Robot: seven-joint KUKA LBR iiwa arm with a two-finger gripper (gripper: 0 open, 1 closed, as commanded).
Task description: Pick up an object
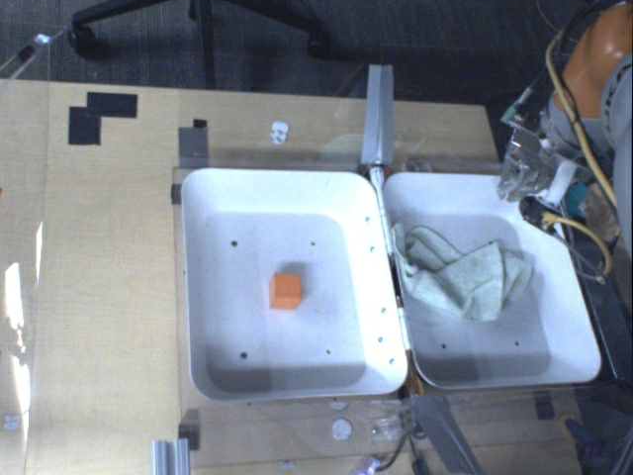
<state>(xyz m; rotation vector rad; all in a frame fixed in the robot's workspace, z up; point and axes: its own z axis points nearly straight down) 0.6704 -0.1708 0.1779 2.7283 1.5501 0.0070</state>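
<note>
Office chair base [203, 8] stands beyond the bench [99, 265]

Two bins are sitting side by side on the bench [109, 265], the left bin [203, 295] touching the right bin [564, 354] along a shared middle edge. A small cube [286, 291] is lying near the middle of the left bin's floor, while a crumpled cloth [465, 273] is lying in the right bin, toward its left wall. The gripper [519, 176] is hanging over the right bin's far right corner, well apart from the cloth, and a chair base [203, 8] is standing on the floor behind the bench.
</note>
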